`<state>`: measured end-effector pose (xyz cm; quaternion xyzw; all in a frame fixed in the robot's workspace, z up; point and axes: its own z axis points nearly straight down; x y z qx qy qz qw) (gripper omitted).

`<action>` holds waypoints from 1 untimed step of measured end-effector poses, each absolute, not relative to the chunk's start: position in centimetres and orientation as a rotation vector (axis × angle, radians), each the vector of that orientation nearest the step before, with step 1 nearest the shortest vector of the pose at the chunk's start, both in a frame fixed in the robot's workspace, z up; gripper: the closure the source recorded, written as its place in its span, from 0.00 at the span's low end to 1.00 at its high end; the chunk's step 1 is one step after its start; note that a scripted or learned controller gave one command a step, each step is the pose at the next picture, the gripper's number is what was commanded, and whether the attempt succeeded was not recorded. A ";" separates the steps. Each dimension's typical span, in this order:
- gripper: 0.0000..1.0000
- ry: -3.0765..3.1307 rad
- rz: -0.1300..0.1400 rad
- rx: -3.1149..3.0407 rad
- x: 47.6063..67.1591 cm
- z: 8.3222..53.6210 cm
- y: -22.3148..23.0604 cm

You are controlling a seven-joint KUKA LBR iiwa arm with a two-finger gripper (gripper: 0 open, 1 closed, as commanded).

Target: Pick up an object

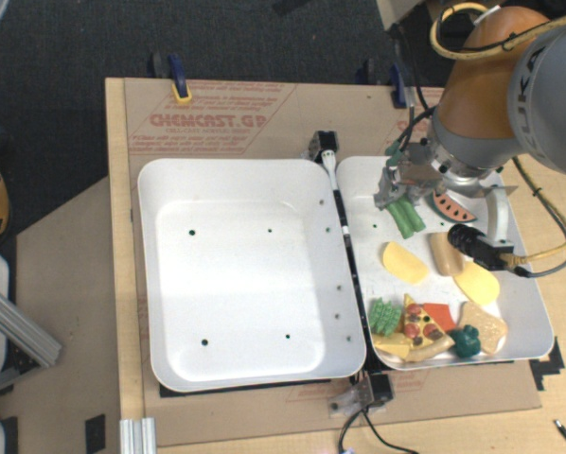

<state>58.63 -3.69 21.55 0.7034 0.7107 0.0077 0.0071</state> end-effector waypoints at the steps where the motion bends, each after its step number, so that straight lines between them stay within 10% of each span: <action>1: 1.00 2.226 0.006 2.211 60.5 22.4 3.2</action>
